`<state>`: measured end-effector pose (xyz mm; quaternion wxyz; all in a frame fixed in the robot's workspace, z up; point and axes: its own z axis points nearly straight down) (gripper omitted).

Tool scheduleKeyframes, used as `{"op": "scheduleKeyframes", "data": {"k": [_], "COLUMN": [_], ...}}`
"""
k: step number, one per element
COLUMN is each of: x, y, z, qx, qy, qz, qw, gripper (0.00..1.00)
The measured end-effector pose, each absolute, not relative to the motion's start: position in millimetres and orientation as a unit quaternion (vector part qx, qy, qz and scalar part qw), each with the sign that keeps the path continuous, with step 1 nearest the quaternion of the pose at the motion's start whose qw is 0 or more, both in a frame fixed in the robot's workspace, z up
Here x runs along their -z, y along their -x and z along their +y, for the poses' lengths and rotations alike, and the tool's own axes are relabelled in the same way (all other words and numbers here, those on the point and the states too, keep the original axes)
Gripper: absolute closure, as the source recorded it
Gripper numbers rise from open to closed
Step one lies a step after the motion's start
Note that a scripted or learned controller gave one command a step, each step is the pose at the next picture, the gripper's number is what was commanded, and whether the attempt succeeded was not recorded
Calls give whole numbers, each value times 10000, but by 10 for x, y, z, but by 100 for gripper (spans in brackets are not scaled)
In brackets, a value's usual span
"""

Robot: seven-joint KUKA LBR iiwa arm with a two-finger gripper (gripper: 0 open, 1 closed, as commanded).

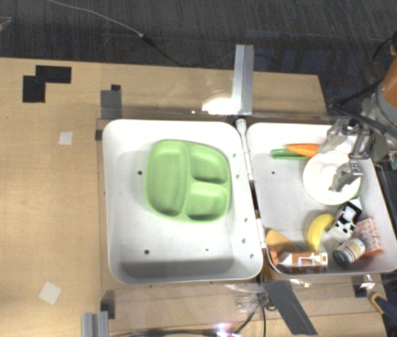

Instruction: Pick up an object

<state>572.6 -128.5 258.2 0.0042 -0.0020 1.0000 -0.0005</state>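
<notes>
A: Plate (327, 177), the small white one, looks like the likeliest object for this pick; it lies flat in the right bin (283, 209), toward its far right part, with the carrot (298, 149) just beyond its far edge.

B: And the gripper (344, 176)?

A: Directly over the plate's right part. The fingers (339, 181) stand slightly parted with nothing between them, so nothing is gripped. I judge the tips are near the plate or touching it, though the slanted view does not settle which.

B: How should the grasp go?

A: A flat plate offers only its rim. I would straddle the right rim, one finger inside and one outside, then close firmly before lifting straight up. Closing on the middle would probably slip.

B: What else is close?

A: The banana (315, 230) lies just nearer the camera than the plate, a small bottle (349, 251) and other clutter crowd the near corner. The left bin (121, 209) holds a green divided tray (186, 180), well apart. Both bins sit on the wooden surface (37, 209).
</notes>
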Motion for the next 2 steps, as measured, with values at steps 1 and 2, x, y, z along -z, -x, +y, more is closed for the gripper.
{"op": "scheduleKeyframes", "data": {"k": [1, 2], "x": [-1002, -933], "y": [-5114, -5087], "z": [-1375, -1331], "qx": [18, 54], "qy": [1150, 1091], "qz": [9933, 9939], "qw": [73, 167], "gripper": [0, 0]}}
